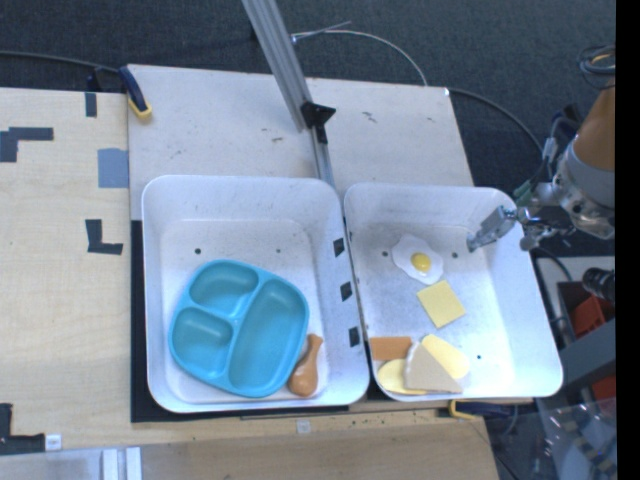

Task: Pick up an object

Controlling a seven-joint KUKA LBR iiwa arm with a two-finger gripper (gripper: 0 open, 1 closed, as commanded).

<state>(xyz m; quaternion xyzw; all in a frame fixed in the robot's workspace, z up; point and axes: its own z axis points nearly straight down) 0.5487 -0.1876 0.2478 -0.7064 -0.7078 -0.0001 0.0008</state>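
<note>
Right bin (520, 298): arm (590, 168) cut off

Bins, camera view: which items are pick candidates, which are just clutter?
Pick candidates:
fried egg
yellow cheese square
orange block
sandwich wedge
drumstick
blue divided plate

Just lying about:
yellow clamp
metal rail
cables
</note>
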